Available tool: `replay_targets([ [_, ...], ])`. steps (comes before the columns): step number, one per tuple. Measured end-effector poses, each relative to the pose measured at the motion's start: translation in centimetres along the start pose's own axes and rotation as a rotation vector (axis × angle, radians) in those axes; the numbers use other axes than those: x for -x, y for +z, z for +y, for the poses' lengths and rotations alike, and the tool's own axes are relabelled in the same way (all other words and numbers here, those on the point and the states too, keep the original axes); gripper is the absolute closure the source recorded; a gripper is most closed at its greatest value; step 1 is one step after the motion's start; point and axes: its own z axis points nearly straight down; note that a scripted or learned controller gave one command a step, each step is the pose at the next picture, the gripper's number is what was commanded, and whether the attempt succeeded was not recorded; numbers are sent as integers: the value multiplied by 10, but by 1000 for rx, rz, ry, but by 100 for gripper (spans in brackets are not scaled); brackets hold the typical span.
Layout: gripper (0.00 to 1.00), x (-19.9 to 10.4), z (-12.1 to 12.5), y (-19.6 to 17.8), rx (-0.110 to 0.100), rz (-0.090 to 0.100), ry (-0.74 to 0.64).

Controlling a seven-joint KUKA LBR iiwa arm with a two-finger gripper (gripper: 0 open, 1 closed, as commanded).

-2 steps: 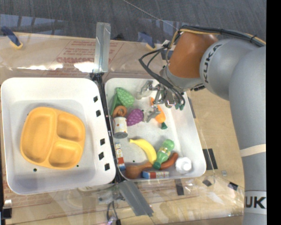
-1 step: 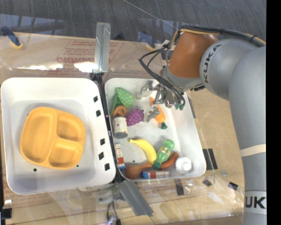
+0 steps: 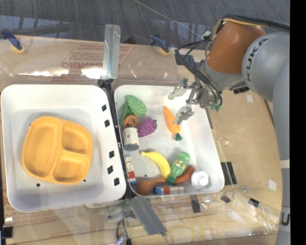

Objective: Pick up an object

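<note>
An orange plastic carrot with a green tip (image 3: 170, 121) is lying lengthwise near the upper right of the right-hand shallow white bin (image 3: 210, 137), apart from the purple grape bunch (image 3: 147, 127) and the yellow banana (image 3: 157, 162) further in. The gripper (image 3: 185, 104) is hanging just above and beside the carrot's upper end; its jaws are standing slightly apart with nothing between them. The grey arm with its orange band (image 3: 232, 47) is reaching in from the right over the table (image 3: 245, 152). An orange sectioned tray (image 3: 57, 149) is sitting in the left bin (image 3: 10, 137).
</note>
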Motion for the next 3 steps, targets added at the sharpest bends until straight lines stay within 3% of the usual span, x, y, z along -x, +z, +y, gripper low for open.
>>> replay_targets([
  [1,0,1,13,63,2,9,105],
  [2,100,4,14,48,1,1,99],
  [3,0,4,14,49,1,1,99],
])
